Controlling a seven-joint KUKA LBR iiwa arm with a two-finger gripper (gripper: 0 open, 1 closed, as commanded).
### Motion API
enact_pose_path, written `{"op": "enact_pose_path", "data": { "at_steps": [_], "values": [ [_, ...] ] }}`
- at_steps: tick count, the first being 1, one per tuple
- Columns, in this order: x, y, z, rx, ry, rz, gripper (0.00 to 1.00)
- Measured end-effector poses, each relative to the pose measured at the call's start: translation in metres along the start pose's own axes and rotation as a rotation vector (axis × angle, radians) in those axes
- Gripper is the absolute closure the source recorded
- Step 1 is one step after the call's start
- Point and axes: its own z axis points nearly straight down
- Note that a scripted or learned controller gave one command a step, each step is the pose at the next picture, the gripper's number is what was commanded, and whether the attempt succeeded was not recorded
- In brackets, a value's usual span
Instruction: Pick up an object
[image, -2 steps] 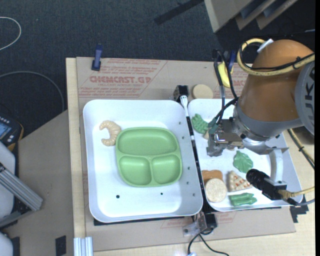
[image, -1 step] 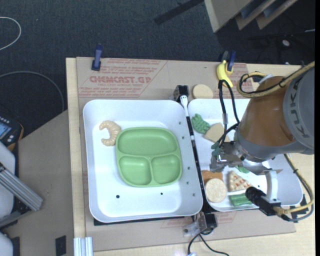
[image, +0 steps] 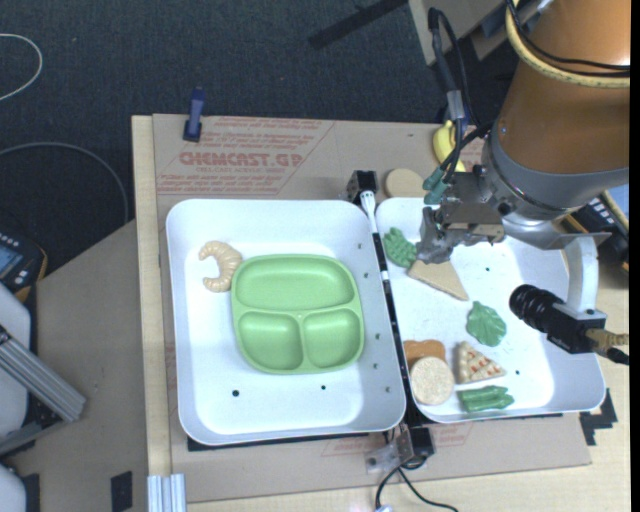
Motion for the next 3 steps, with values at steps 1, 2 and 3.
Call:
{"op": "enact_pose_path", "data": {
  "at_steps": [1,2,3],
  "values": [
    [0.024,0.002,-0.121,0.001,0.000,0.004,1.00],
    [0.004,-0.002,-0.004,0.023,-0.005,0.012,1.00],
    [0.010,0.002,-0.153,-0.002,-0.001,0.007,1.00]
  ]
}}
